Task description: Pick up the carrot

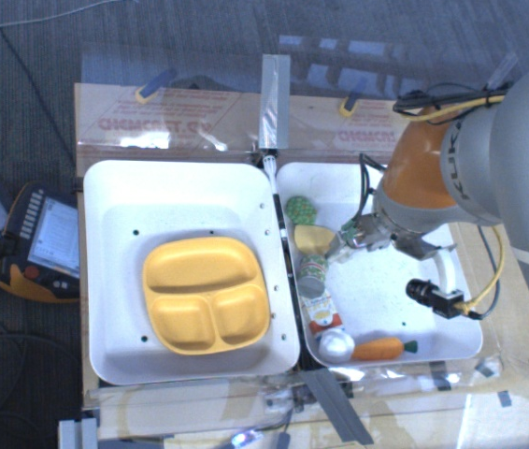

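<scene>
Carrot (378, 349): lay along the right bin's (451, 349) near edge, long axis left-right, green top pointing right.
End effector (350, 235): finger state could not be told.

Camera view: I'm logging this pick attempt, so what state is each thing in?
carrot: lying flat by the right bin's near wall, not held
gripper: low over the yellow food piece
bottle: lying on its side
yellow tray: flat in left bin

Grey arm (517, 148) enters from right, orange band above wrist; jaws (347, 237) low, pointing left.
</scene>
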Robot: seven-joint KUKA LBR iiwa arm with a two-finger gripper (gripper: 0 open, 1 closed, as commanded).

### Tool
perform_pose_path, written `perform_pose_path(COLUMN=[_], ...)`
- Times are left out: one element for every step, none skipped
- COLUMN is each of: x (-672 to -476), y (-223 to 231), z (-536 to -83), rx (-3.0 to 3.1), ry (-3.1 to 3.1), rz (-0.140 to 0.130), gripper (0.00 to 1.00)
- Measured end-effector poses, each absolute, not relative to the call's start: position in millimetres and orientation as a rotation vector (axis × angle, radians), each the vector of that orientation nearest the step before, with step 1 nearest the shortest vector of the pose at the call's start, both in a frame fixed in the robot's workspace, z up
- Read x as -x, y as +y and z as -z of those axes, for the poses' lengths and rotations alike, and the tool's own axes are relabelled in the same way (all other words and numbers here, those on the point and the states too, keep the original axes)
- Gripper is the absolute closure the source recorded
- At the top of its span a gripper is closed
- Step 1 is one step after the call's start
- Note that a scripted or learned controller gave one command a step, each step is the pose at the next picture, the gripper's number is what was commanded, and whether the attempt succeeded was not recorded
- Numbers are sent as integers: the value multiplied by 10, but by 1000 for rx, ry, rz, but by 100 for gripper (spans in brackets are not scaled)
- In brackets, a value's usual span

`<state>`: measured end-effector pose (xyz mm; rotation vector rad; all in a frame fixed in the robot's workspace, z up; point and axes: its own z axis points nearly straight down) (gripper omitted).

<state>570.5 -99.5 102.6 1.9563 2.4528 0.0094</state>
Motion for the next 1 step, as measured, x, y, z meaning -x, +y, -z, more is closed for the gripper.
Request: perform_pose_path(x=[-6561], y=[-865], z=[-1807], rx=[-2206], ry=[2238], rz=[11], gripper=[100])
